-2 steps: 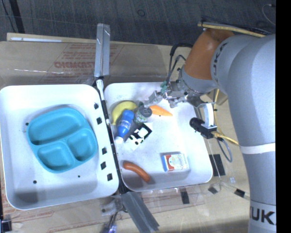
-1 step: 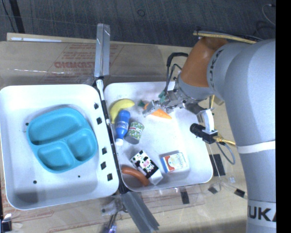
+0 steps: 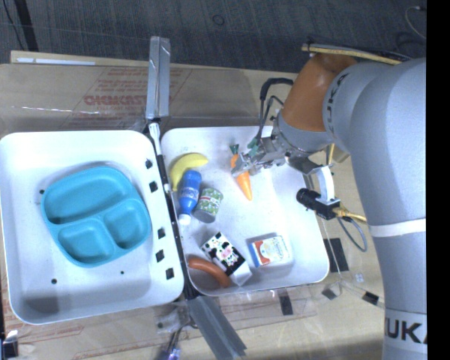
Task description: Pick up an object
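Gripper (image 3: 253, 158) of the grey arm is hanging low in the right bin (image 3: 307, 231), at the leafy top of a toy carrot (image 3: 244, 184); whether it is spread or pressed together cannot be told from this slant. The carrot is lying just below it, orange tip pointing away. Off to its left are resting a banana (image 3: 186, 163), a blue bottle (image 3: 188, 192) and a small can (image 3: 208, 204); further below are sitting a cow-patterned carton (image 3: 225, 253), a sausage (image 3: 207, 270) and a red-and-white box (image 3: 270, 250). The step in hand appears to be the grasp approach. Next, the carrot must be pinched firmly and raised straight up.
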Available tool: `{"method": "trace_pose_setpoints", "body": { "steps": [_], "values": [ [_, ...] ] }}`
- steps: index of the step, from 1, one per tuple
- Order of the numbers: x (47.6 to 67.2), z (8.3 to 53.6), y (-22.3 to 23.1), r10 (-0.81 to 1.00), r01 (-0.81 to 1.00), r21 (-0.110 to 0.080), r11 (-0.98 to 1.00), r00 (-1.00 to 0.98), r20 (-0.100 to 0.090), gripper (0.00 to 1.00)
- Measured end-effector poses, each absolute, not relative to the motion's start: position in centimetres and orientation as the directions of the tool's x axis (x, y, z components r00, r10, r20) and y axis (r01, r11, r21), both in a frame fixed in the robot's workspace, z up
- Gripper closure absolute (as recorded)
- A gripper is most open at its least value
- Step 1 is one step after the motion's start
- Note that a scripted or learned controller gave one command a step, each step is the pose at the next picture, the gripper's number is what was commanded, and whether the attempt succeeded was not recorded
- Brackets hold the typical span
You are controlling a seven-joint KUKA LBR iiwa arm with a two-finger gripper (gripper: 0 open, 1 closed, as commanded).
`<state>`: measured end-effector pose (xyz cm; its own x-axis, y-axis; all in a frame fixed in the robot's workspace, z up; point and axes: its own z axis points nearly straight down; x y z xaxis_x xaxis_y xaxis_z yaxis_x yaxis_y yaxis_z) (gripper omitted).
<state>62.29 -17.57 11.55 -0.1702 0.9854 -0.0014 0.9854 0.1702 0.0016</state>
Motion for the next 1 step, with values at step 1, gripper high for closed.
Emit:
{"method": "trace_pose_setpoints", "body": {
  "steps": [1],
  "values": [
    [63.86,23.85,-16.26,0.977,0.977,0.001,0.212,-0.212,-0.001,1.0]
  ]
}}
